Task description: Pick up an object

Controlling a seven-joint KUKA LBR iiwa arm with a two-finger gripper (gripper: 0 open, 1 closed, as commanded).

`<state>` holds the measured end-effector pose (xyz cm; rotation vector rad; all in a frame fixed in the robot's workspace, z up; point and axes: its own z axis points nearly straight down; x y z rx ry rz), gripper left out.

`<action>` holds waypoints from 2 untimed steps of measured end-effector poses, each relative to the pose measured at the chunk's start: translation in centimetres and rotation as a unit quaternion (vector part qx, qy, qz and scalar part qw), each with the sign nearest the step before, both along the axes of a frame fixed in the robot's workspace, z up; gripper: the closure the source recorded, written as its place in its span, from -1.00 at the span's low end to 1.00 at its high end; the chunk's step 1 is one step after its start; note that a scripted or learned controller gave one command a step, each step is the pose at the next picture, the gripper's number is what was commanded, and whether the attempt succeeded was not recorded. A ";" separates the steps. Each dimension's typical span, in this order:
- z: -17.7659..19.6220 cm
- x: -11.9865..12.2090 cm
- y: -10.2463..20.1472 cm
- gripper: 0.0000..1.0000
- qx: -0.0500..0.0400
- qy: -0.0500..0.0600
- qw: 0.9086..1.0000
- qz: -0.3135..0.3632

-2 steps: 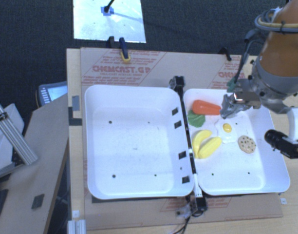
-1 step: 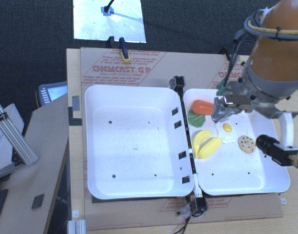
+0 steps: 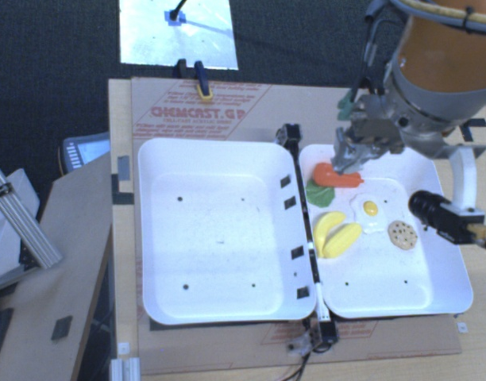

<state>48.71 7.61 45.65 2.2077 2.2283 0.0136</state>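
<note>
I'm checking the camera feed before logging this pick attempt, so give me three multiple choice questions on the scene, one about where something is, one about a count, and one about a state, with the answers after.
1. In which bin do the toy foods lie?
A. the bin on the left of the view
B. the bin on the right of the view
C. both bins

2. How many toy foods lie in that bin?
A. two
B. four
C. seven

3. Where is the end effector?
A. low over the carrot at the far end of the right bin
B. over the middle of the left bin
C. parked off the bench

Answers:
1 B, the carrot, banana, fried egg and cookie all lie inside the right bin, not the left bin.
2 B, those four pieces are what can be counted there.
3 A, the end effector sits right above the carrot's orange body.
</note>
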 end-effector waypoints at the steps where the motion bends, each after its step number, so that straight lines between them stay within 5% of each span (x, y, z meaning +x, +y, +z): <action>1: -5.4 -0.1 2.7 1.00 -0.001 0.006 1.000 -0.001; 2: -4.0 0.0 6.2 1.00 -0.001 0.003 1.000 -0.001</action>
